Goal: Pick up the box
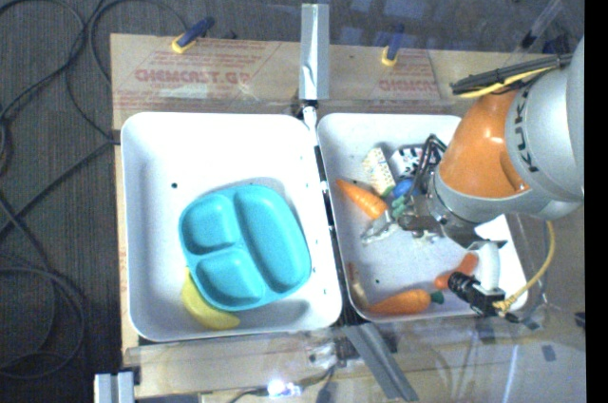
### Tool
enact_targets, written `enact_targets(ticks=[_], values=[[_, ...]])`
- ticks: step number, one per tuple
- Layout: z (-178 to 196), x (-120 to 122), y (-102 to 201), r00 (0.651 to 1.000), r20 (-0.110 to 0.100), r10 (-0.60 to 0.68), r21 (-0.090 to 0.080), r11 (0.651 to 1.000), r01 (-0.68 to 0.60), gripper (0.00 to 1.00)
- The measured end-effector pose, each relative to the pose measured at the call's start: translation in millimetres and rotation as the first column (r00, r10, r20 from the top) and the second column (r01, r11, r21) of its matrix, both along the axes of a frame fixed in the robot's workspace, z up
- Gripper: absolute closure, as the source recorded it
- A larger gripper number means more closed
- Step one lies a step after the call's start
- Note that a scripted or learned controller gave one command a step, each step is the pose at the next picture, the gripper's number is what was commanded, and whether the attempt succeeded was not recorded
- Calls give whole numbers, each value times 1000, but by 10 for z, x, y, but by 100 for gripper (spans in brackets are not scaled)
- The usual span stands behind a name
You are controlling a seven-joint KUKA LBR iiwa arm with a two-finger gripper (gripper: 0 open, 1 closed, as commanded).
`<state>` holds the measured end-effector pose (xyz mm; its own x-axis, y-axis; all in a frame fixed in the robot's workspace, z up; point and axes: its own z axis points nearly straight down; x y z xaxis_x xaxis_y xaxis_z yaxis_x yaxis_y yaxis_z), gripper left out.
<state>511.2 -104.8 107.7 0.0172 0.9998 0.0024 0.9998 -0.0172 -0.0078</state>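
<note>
While the gripper (pixel 410 222) is hovering low in the right bin (pixel 334 201), its grip state cannot be told. At its 11 o'clock, the box (pixel 378 166) is lying near the bin's far wall (probably light, stiff card), likely best pinched across its narrow sides.

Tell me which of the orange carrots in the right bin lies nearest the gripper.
The orange carrot in the upper left of the right white bin, just left of the gripper. The other orange carrot lies farther off, along the bin's bottom edge.
</note>
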Motion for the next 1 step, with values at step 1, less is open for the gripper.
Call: enact_targets(ticks=[1], values=[[-191,799,-241,993,17,-115,-3,993,115,0]])
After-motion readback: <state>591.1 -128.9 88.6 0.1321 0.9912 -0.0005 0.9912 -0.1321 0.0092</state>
